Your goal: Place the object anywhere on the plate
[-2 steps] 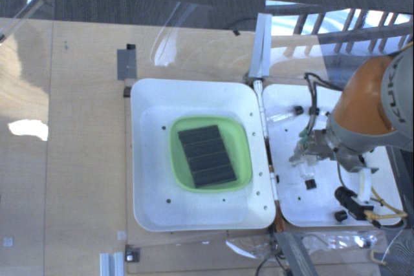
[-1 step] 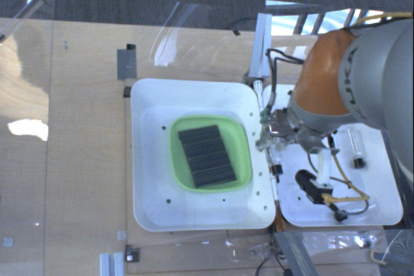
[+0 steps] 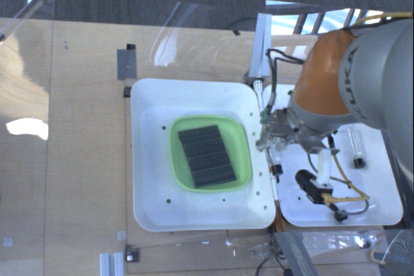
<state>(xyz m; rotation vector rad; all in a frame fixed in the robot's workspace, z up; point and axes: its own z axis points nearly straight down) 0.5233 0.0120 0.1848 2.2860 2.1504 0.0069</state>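
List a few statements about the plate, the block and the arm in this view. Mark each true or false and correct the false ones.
1. The dark ribbed block lies flat on the green plate. True.
2. The green plate sits in the bin on the view's right. False: it sits in the left bin of the view.
3. The arm reaches over the right bin. True.
4. The block hangs in the air under the gripper. False: it rests on the plate, and the gripper is off to its right, near the edge where the two bins meet.
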